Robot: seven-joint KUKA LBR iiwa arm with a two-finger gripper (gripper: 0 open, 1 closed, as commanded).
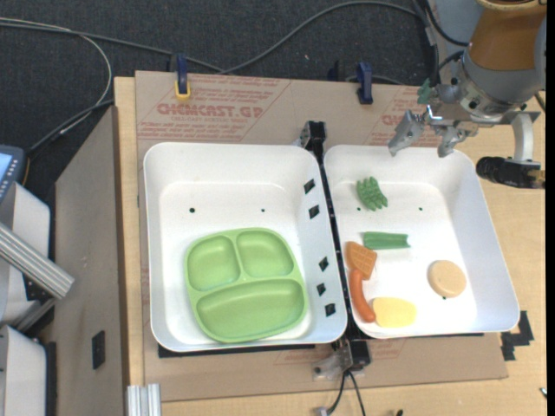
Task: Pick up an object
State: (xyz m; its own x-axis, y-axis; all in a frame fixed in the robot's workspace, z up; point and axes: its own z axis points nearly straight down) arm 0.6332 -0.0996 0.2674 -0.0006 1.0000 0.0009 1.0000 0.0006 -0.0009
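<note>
From the camera view, the brown board [260, 102] under the bins carried red printed lettering along its far edge, reading roughly "CHEMCAST G.P", with a second, partly hidden run of the same red print further right behind the arm. A yellow-and-blue clamp [182, 76] and a blue clamp [364, 83] pinned that edge down.

The left bin [165, 232] held a green divided plate [247, 282] with three compartments, lying flat toward its near side. The right bin [486, 258] held the loose pieces: a green leafy toy [371, 194] near the far middle, a green bean-like stick [385, 241] just nearer, an orange wedge [362, 258] touching the top of an orange-red sausage shape [360, 297] along the bin's left wall, a yellow piece [394, 312] beside the sausage's lower end, and a tan round disc [447, 278] toward the right.

The gripper [427, 133] hung above the far rim of the right bin, its two grey fingers [402, 135] spread apart with nothing between them. Every piece lay well apart from the fingers, nearer the camera; the leafy toy was the closest, below and to the left of the fingertips.
</note>
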